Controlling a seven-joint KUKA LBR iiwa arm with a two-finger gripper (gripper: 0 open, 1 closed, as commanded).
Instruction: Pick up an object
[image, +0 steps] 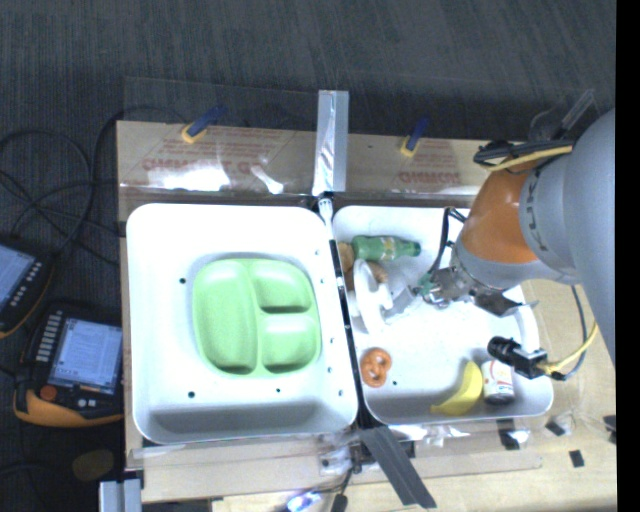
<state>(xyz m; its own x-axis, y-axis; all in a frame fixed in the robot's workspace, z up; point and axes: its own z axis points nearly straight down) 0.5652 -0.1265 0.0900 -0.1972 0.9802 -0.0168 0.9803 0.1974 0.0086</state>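
We saw the gripper (392, 298) low inside the right bin (530, 400), reaching in from the right, its metal fingers pointing left toward the bin's left wall. We could not tell how wide it stood, nor whether anything sat between its tips; the metal parts blurred into a white object (362, 300) just beside them.

The objects to pick lay around it. Just above the gripper a green bottle (385, 247) lay on its side near the bin's far wall, with a small brown item (347, 256) at its left end, too small for us to name. Below and slightly left of the gripper, an orange pretzel-shaped piece (375, 366) lay on the bin floor. Farther below and to the right, a banana (461, 391) rested at the near wall, touching or nearly touching a small can (498, 383) on its right.

To the gripper's right rose the arm's orange band (495, 222) and grey body (585, 200), with a black cable fitting (512, 354) beneath.

Well to the gripper's left, across the divide, the left bin (160, 400) held a green divided tray (257, 314).
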